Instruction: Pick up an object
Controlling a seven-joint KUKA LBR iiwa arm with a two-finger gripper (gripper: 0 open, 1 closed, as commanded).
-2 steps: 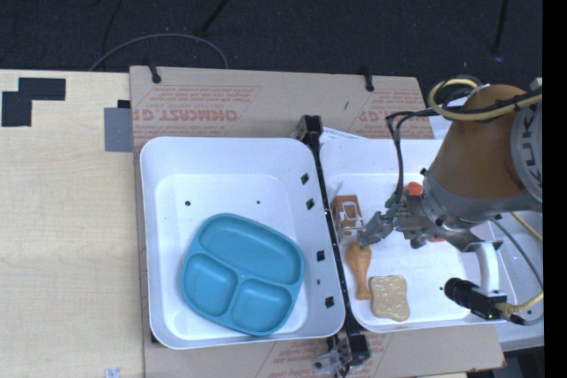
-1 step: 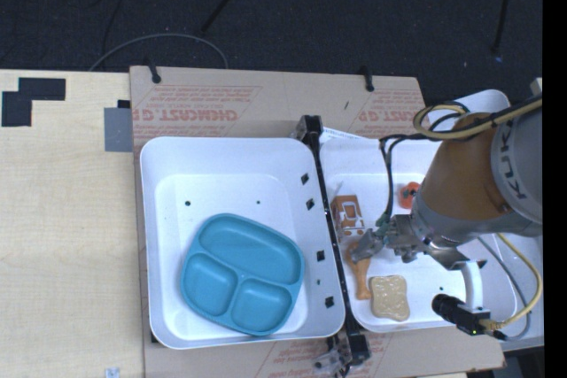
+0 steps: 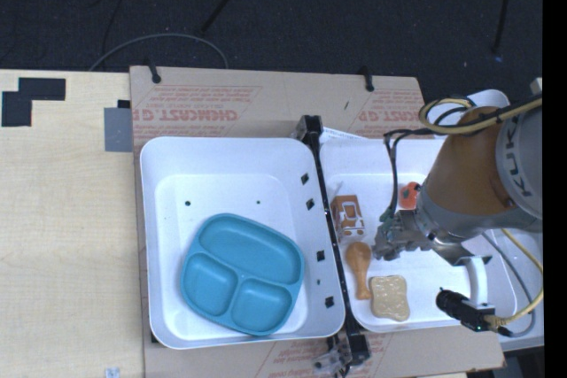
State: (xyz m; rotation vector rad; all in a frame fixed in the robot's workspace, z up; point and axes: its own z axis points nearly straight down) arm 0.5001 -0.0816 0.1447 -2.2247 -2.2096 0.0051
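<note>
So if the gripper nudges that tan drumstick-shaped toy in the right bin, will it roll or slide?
The tan drumstick-shaped toy lies flat, so it would probably slide or pivot, not tip. Its rounded head could let it roll slightly. It looks like light, stiff plastic, and it may bump the beige bread-slice toy beside it.

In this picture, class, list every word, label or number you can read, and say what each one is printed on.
"CHOMCHOM ROLLER", uncertain: red print, upside down and faint, on the cardboard sheet behind the bins.
More red print on the cardboard's front edge: too cropped to read.
Dark letters on the grey arm: cut off, unreadable.
Small brown toy in the right bin: markings too small to read.
</note>
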